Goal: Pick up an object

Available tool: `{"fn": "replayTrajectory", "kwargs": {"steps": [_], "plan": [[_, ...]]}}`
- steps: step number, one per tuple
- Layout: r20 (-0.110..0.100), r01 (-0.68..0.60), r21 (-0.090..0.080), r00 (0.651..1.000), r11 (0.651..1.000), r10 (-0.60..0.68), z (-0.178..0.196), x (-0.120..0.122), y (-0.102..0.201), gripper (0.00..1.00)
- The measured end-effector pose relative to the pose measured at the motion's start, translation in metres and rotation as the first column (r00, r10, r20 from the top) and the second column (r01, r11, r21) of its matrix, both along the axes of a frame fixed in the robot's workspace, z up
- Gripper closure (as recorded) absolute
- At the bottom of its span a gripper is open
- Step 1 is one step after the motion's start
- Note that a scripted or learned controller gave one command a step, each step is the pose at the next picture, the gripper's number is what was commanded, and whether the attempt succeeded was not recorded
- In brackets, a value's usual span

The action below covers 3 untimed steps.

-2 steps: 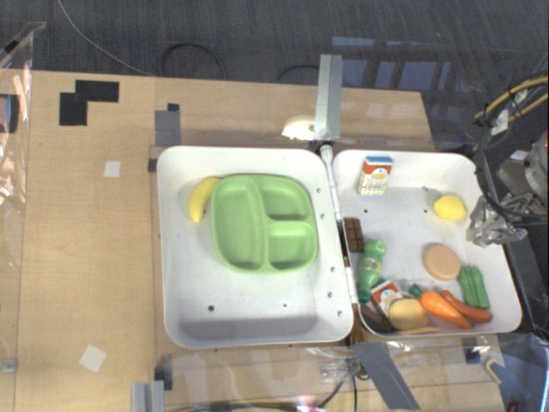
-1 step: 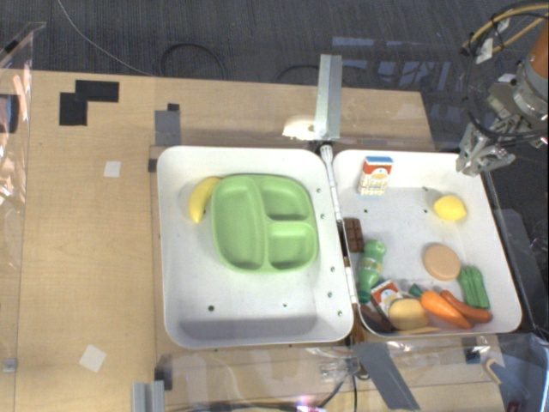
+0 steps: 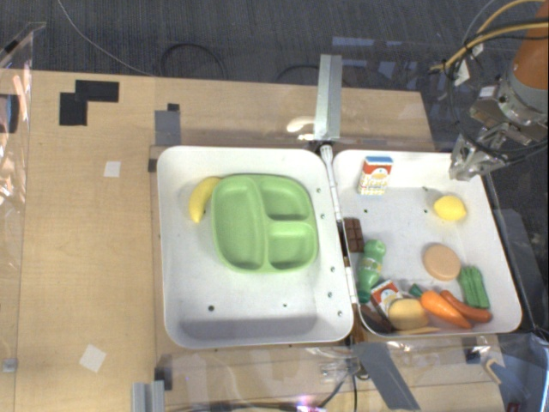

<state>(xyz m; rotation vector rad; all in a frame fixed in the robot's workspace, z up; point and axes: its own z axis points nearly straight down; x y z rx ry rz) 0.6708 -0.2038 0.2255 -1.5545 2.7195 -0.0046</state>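
My gripper (image 3: 474,160) hangs over the far right corner of the right bin (image 3: 403,197), open, with nothing between its fingers. A yellow lemon (image 3: 450,208) lies just below and to the left of it, apart from it. A small red and white carton (image 3: 376,174) stands at the bin's far left. A tan round disc (image 3: 443,262), a green cucumber (image 3: 473,287), an orange carrot (image 3: 446,307), a potato (image 3: 408,313), a green bottle (image 3: 371,264) and a brown chocolate bar (image 3: 351,234) lie toward the near side.
The left bin (image 3: 176,256) holds a green divided plate (image 3: 262,221) with a banana (image 3: 202,197) against its left edge. A metal post (image 3: 327,101) stands behind the seam between the bins. Cables (image 3: 489,24) run above the arm.
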Motion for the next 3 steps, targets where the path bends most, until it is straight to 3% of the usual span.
{"fn": "replayTrajectory", "kwargs": {"steps": [1, 2, 3], "plan": [[0.001, -0.333, -0.004, 0.943, 0.943, 0.333, -0.002, -0.004, 0.0, 1.0], [0.013, -0.331, -0.006, 0.943, 0.943, 0.331, 0.012, -0.001, 0.002, 1.0], [0.003, -0.452, -0.008, 0.892, 0.892, 0.452, 0.066, 0.0, -0.001, 1.0]]}}
